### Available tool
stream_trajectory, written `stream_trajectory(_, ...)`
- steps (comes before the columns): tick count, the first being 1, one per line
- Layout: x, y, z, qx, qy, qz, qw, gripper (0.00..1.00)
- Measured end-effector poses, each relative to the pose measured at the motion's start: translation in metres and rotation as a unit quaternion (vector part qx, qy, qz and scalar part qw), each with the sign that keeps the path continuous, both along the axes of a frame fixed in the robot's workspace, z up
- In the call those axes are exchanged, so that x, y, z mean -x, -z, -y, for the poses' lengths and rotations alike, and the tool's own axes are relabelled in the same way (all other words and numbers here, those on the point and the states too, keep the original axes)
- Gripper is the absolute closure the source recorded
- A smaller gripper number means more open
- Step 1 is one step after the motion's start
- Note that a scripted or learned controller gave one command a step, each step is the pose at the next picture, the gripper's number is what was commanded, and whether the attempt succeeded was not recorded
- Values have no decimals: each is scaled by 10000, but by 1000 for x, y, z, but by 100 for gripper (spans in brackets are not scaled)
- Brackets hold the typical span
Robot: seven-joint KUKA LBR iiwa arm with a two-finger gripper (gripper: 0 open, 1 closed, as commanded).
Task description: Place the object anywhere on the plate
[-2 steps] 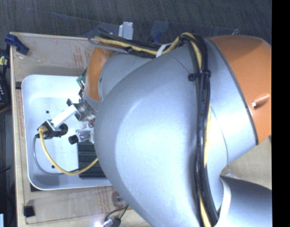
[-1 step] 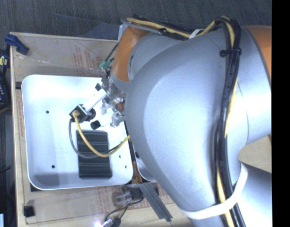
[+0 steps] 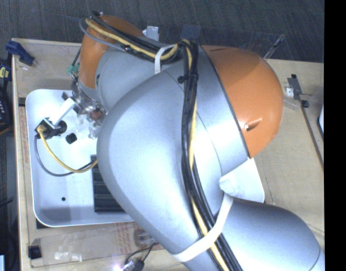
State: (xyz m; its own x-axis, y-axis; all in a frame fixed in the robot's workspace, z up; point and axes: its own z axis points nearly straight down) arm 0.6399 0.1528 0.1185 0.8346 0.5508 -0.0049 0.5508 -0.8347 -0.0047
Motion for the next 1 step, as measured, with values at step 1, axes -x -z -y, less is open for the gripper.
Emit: stream_trajectory(1,15,-181,39,10,1738,31,9848,100)
